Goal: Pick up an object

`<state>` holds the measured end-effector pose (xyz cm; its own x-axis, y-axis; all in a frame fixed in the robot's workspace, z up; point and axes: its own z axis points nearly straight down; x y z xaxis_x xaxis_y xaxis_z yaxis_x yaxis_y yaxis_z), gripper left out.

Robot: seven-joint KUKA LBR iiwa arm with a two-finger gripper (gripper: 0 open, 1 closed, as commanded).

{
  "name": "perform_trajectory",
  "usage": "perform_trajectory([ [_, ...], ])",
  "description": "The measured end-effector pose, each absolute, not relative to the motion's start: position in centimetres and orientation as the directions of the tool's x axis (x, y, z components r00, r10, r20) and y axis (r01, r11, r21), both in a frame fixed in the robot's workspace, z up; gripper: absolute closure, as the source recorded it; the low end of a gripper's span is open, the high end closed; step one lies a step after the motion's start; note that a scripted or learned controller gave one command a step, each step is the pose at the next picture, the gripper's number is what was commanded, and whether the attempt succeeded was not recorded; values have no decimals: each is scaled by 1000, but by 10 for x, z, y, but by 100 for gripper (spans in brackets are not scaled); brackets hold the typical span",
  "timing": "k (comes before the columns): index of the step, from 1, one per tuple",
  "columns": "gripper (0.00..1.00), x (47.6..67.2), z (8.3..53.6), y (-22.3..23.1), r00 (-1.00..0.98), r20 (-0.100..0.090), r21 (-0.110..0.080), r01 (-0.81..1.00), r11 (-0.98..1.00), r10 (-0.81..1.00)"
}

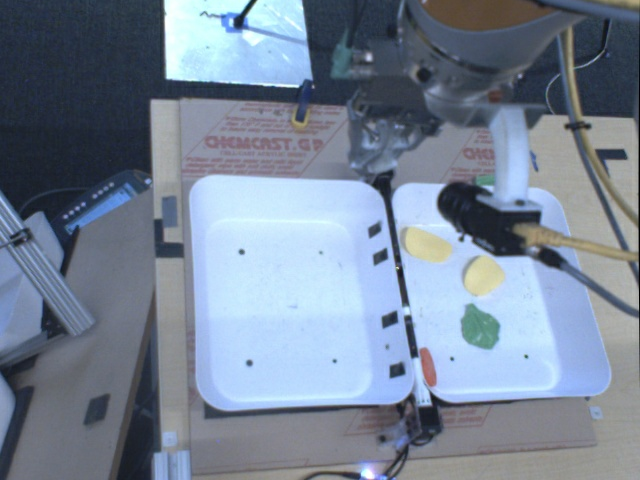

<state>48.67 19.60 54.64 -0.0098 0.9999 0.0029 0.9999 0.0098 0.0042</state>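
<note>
The right bin (575,368) holds two yellow pieces, one (428,245) near its left wall and one (484,275) further right. A green leafy piece (480,326) lies in front of them. A small orange-red piece (427,366) rests against the bin's front left wall. My gripper (378,160) hangs over the far end of the divide between the two bins, well above the bench and apart from all these pieces. Nothing shows in its grasp.
The left bin (290,288) sits beside the right one, with black clips (390,318) along the shared edge. A yellow-and-blue item (301,113) lies on the cardboard behind the bins. A bit of green (485,180) shows at the right bin's far edge.
</note>
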Motion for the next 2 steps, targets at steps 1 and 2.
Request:
perform_trajectory([
  [1, 0, 487, 546, 196, -10, 2, 3, 1000, 10, 1000],
  [2, 100, 487, 557, 196, -15, 4, 6, 1000, 15, 1000],
])
